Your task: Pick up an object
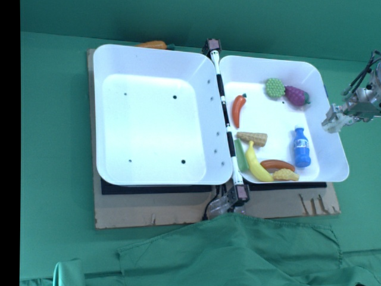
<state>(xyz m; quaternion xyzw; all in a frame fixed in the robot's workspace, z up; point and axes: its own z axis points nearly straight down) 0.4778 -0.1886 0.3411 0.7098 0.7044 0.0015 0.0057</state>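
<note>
So the gripper (pixel 335 124) is parked just off the right bin (pixel 333 159), probably kept clear for an approach; jaw state can't be told, and the blue bottle (pixel 302 148), 1 likely target, sits just inward

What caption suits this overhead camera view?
Gripper at the right bin's edge, toy foods and blue bottle inside.

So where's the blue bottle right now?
The blue bottle stands in the right bin, near its right wall, just above the sausage and right of the banana.
</note>
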